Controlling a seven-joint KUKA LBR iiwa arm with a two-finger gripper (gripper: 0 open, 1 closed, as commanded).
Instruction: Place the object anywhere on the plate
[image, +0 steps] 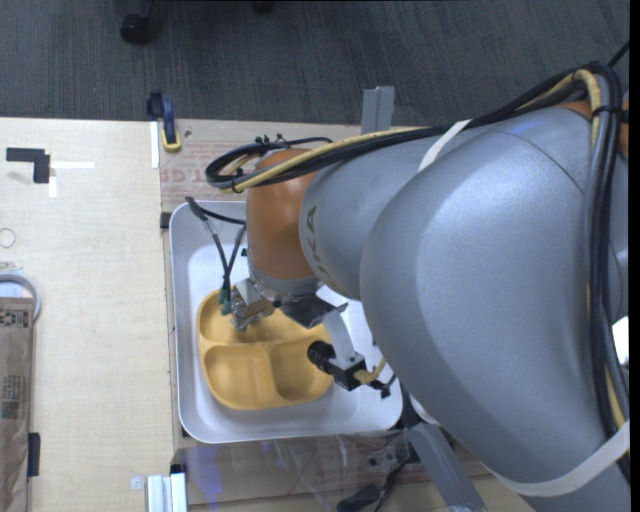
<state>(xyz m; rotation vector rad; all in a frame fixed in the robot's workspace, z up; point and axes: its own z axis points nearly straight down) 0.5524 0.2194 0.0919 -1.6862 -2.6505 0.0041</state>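
Camera view: arm (450, 270) seen low over white bin (190, 400), wrist above yellow divided plate (255, 375). Gripper (245, 312) located at plate's upper left part; claw state cannot be told. Object not made out; its position cannot be told, possibly masked by wrist. Risk, judged: if nothing is carried, release yields nothing on plate; if release is made near rim, object could roll off into bin. Plate's upper half hidden by arm, second bin masked.

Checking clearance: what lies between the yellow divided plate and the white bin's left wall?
Bare white bin floor left of the yellow divided plate, in the camera view.
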